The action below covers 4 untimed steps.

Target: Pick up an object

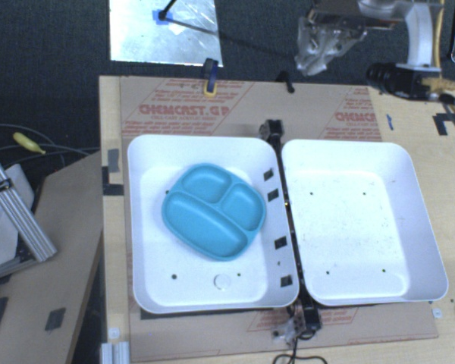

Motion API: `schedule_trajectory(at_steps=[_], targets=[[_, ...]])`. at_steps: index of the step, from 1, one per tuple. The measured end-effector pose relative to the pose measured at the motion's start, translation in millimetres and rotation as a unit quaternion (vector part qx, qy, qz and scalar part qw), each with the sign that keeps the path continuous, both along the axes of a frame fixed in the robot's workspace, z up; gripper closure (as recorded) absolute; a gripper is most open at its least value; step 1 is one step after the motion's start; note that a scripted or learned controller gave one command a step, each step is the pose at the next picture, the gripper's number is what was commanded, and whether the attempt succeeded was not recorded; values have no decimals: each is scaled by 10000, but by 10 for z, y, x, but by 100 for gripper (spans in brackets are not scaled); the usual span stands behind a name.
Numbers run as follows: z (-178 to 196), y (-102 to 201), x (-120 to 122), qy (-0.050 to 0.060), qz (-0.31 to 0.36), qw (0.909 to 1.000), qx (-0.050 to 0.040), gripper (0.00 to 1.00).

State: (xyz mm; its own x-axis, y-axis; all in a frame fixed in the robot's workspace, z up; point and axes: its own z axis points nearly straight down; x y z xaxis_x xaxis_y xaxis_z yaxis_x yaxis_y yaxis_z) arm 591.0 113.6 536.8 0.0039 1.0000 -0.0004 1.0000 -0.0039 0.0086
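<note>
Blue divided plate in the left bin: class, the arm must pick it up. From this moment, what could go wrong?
1. The blue divided plate lies flat and wide in the left bin, so the pincer may find only the thin rim to pinch and could slip off.
2. The pincer sits high beyond the bins, above the right bin; it has a long way to travel, and a small aiming error might land it on the divider between bins.

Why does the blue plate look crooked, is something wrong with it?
Nothing is broken or spilled. The blue divided plate just lies turned at a slant in the left bin, its edges not lined up with the walls. The gripper hangs above the bench, beyond both bins, touching nothing.
</note>
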Motion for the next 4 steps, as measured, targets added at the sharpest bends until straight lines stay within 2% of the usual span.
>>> schedule_trajectory(at_steps=[1, 2, 3, 4], targets=[[-644, 638, -621, 77, 75, 9999, 4, 100], [-112, 1250, -1071, 18, 81, 10000, 29, 100], [-906, 668, -1030, 71, -3, 10000, -13, 100], [-950, 477, -1043, 41, 14, 10000, 4, 100]])
